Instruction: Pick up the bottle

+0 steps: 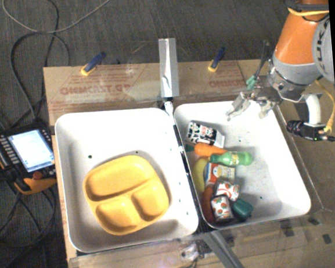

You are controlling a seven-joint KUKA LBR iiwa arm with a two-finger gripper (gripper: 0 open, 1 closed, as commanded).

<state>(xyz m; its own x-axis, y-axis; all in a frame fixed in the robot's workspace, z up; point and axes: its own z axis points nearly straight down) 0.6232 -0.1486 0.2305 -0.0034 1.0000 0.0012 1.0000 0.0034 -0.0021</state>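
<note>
A green bottle [235,158] lies on its side in the right bin [276,173], in a pile along the bin's left wall. Its red and white label [220,172] faces up. My gripper [249,109] hangs over the far edge of the right bin, up and to the right of the bottle and apart from it. Its two fingers are spread open with nothing between them.
The pile also holds a black and white carton [205,133], an orange carrot [206,150], a yellow piece [199,171] and red-labelled packs [221,206] with a dark green cap [243,209]. A yellow divided plate [126,192] lies in the left bin [97,131].
</note>
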